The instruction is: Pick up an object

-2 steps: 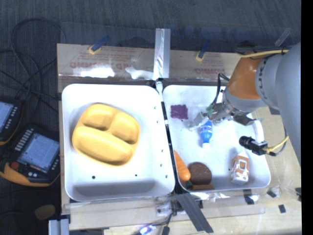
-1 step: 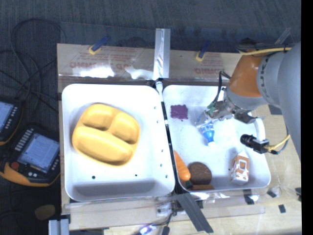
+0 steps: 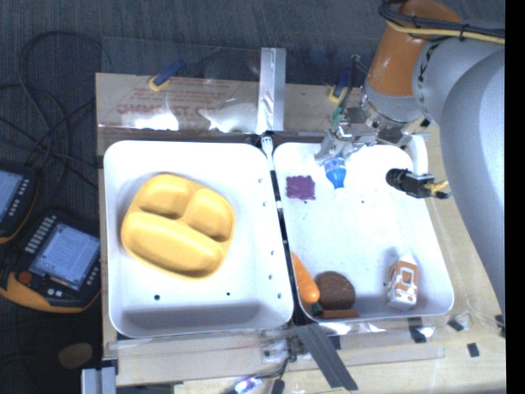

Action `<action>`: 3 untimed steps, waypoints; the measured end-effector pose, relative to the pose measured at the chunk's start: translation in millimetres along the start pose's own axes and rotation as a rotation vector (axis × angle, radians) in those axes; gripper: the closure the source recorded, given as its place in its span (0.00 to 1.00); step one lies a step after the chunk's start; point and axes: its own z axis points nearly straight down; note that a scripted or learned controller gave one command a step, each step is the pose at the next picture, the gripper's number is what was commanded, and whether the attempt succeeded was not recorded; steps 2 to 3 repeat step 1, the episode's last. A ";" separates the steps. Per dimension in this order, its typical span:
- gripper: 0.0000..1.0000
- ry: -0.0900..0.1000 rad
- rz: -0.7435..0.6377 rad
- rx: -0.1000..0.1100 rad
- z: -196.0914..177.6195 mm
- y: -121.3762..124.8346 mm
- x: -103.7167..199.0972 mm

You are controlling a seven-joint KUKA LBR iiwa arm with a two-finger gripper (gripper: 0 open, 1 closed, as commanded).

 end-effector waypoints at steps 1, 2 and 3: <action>1.00 0.000 0.026 0.002 0.6 3.2 37.0; 1.00 0.000 0.026 0.002 0.6 3.2 37.0; 1.00 0.000 0.026 0.002 0.6 3.2 37.0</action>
